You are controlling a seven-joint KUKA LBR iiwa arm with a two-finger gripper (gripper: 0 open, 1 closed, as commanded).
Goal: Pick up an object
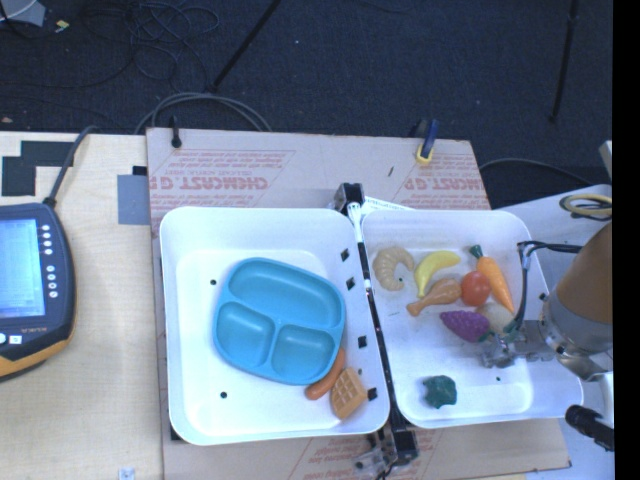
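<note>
Pincer hovering low at right bin's right side; open or closed, cannot tell. Purple grapes lying just left of it, tomato, carrot, banana beyond. Blue divided plate sitting in left bin.

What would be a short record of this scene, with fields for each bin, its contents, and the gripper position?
left bin: blue divided plate, with a toy sausage and a waffle piece at its lower right edge
right bin: shrimp, banana, carrot, tomato, drumstick, purple grapes, dark green piece lying apart
gripper: low over the right bin's right part, just right of the grapes
jaws: state cannot be told
held object: none seen
outside bins: handheld screen unit on the far left
</note>
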